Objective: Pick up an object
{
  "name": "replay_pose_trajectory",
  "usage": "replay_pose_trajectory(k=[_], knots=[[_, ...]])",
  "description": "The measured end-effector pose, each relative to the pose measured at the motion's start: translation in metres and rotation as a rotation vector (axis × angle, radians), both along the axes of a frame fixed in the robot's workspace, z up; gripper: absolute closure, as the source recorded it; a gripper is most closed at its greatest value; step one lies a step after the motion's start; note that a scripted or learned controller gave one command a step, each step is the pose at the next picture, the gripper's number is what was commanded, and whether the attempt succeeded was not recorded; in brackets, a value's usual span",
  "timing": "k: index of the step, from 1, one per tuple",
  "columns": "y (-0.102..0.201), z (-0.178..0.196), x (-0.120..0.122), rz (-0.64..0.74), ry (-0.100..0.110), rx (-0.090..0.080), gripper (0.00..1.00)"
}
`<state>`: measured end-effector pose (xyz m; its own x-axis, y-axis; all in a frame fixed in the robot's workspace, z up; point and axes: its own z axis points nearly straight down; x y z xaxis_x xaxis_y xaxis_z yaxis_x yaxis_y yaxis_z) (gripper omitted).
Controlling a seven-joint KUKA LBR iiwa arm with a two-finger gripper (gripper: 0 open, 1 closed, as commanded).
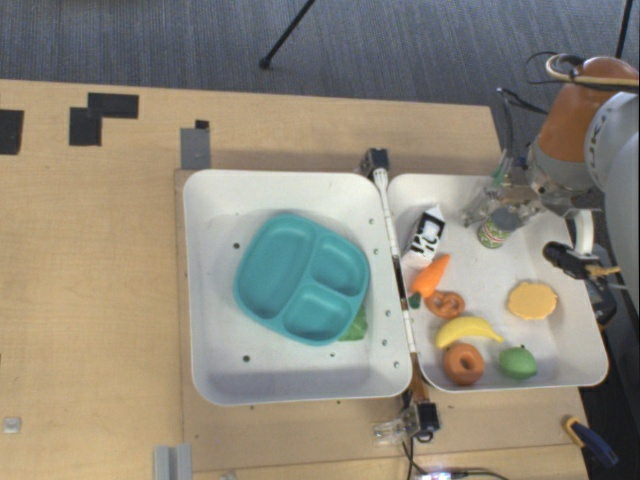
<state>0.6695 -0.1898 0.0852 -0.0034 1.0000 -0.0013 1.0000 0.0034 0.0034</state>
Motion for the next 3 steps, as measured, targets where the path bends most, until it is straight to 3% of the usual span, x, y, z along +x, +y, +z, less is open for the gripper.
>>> replay_pose_trajectory(k=[2, 3], knots=[[-0.0038, 0.0004, 0.0004, 0.001, -0.001, 0.0, 0.0], [-0.0105, 0.0012, 0.0013, 0.003, 0.003, 0.01, 0.0]])
